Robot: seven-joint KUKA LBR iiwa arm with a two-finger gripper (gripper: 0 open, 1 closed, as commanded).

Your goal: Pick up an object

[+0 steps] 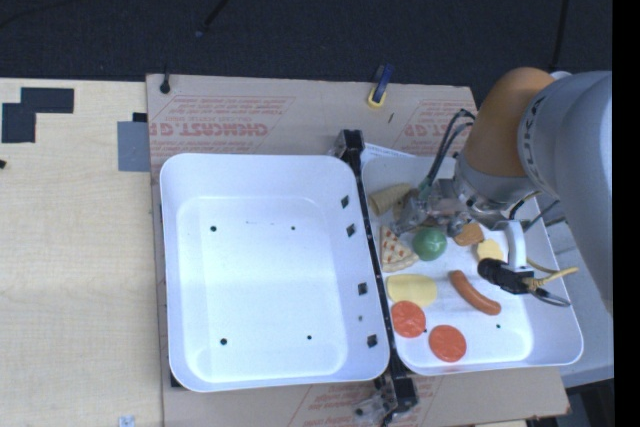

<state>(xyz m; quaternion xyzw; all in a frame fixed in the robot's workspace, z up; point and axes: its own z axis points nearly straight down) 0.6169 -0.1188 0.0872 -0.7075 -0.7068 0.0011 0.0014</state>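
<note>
In the right bin (560, 340) lie several toy foods. My gripper (427, 215) hangs low over the bin's upper middle, just above a green ball (431, 244). A pizza slice (396, 251) lies left of the ball, and a pale cheese wedge (387, 199) sits by the gripper's left side. Below them are a yellow piece (412, 289), a sausage (474, 293) and two red slices (408, 319) (447, 343). A small orange-brown piece (468, 235) and a yellow piece (490, 250) lie to the ball's right.
The left bin (180, 215) stands beside the right one, with a black divider (362, 235) between them. The grey arm with its orange band (510, 120) comes in from the right above the right bin's far corner.
</note>
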